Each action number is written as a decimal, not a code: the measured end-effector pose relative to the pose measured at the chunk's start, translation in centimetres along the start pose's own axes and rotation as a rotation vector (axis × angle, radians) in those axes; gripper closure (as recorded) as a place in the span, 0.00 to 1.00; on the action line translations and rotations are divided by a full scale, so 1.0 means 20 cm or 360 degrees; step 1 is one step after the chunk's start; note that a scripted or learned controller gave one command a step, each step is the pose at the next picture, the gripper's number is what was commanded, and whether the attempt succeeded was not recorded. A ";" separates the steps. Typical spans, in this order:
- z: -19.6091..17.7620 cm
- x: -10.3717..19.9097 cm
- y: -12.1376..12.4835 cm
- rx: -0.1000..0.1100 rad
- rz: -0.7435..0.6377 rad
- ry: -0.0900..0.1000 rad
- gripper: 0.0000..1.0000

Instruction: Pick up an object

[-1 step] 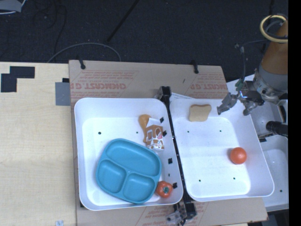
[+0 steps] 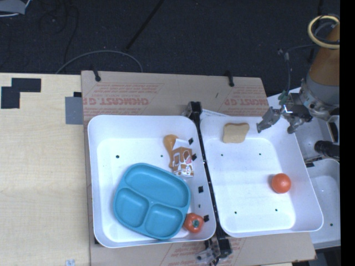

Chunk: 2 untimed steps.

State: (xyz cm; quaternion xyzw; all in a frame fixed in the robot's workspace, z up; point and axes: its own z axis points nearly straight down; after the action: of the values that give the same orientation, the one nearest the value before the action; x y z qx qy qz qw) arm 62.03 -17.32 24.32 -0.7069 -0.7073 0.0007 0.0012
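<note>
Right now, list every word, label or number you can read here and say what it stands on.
"CHEMCAST GP", printed upside down in red on the brown board behind the bins; the same print recurs, too faint to read.
The small printed packet in the left bin: markings too blurred to read.

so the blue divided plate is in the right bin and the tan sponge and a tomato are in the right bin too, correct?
Not quite. The camera view shows the blue divided plate lying in the left bin, not the right one. The rest holds: the tan sponge and a tomato are in the right bin.
</note>
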 end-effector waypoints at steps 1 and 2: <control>0.31 0.04 -0.01 0.0008 -0.0001 0.0002 0.00; 0.57 0.04 0.04 0.0006 -0.0005 0.0001 0.00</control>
State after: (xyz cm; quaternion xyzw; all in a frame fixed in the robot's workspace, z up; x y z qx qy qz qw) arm 62.80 -16.60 12.93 -0.7057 -0.7085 0.0018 0.0027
